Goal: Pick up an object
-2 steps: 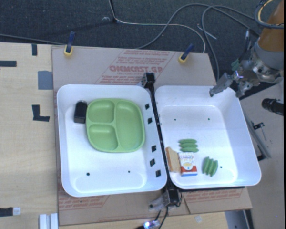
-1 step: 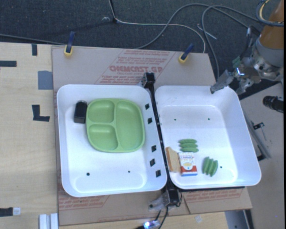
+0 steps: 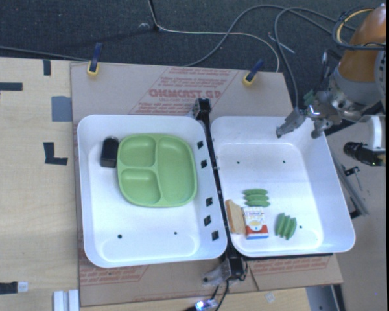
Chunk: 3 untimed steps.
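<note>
Nearest the lens, along the front of the right bin [image 3: 337, 235]: a small red and white carton [image 3: 256, 223], with a tan stick [image 3: 233, 216] touching its left side, one bunch of green pea pods [image 3: 256, 197] just behind it and a second bunch of pea pods [image 3: 285, 225] just to its right.

Claw [image 3: 301, 126] up at the far right corner of the same bin, over the rim, fingers spread apart with nothing between them. Grey arm [image 3: 360, 50] with its orange band rising behind, coming in from the right.

Judged as the approach step: nothing gripped yet, target likely among the front cluster. Next move calls for travel toward the front of the bin and a descent over one item, with fingers lined up to straddle it.

Cluster well apart from the claw, across bare white floor.

Further out, in the left bin [image 3: 94, 232]: a green divided plate [image 3: 157, 170], with a small black block [image 3: 109, 152] touching its left edge.
</note>
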Available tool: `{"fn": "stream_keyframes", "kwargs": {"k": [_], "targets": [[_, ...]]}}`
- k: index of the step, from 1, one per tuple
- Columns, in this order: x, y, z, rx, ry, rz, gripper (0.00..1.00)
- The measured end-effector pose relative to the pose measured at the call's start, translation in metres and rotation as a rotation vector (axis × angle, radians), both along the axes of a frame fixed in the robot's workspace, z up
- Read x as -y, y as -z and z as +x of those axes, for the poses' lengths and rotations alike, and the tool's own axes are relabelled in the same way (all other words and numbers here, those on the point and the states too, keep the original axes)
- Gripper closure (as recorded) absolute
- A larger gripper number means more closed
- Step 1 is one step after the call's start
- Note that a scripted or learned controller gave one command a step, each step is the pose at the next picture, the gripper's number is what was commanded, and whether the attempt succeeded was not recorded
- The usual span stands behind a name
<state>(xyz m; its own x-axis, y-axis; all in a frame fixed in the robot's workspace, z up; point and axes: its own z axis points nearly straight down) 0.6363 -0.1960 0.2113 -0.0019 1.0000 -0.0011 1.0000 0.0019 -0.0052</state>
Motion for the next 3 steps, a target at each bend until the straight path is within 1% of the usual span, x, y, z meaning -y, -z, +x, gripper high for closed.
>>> {"fn": "stream_keyframes", "kwargs": {"k": [1, 2, 3], "targets": [[0.002, 0.044, 0.0, 0.0, 0.001, -0.001, 0.0], [0.002, 0.107, 0.003, -0.001, 0.0, -0.001, 0.0], [0.001, 0.093, 0.004, 0.004, -0.002, -0.001, 1.0]]}}
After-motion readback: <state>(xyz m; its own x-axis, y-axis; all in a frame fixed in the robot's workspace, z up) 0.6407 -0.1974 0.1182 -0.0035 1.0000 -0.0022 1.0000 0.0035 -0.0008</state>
